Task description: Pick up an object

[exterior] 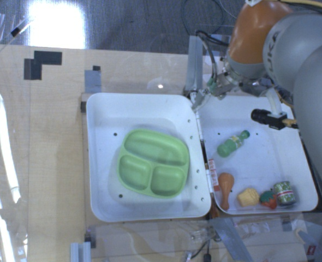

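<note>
Camera view: pale wood table [41, 162], dark grey floor behind. Left bin [98, 146] holds a green divided plate [153, 162]. Right bin [297, 162] holds a green bottle [232, 144] (lying tilted), wooden spoon [225, 186], yellow toy [248, 196], small can [284, 192]. Gripper [215, 86] sits over the right bin's far-left corner; fingers' state cannot be told.

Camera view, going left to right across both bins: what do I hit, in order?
Green divided plate → orange drumstick-like toy → green bottle → yellow toy → red-and-green toy → small green can.
</note>
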Action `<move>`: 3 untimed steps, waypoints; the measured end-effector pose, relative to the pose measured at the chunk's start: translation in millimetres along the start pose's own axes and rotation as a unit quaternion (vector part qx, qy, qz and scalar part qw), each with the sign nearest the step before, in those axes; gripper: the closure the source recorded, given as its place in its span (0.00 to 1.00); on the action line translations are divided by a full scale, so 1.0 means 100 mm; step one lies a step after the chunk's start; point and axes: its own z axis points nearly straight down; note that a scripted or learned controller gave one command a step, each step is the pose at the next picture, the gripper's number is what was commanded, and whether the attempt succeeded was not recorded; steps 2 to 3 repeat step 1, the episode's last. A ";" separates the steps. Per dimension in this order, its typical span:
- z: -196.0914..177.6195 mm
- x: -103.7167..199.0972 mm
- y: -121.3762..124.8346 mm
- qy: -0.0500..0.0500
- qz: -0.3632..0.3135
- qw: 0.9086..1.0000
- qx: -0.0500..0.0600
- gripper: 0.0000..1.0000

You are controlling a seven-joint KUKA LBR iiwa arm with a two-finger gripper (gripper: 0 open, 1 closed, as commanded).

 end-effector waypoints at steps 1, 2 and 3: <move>0.23 -0.18 -0.22 0.000 0.001 1.000 -0.015 0.00; 0.23 -0.18 -0.22 0.000 0.001 1.000 -0.015 0.00; 0.23 -0.18 -0.22 0.000 0.001 1.000 -0.015 0.00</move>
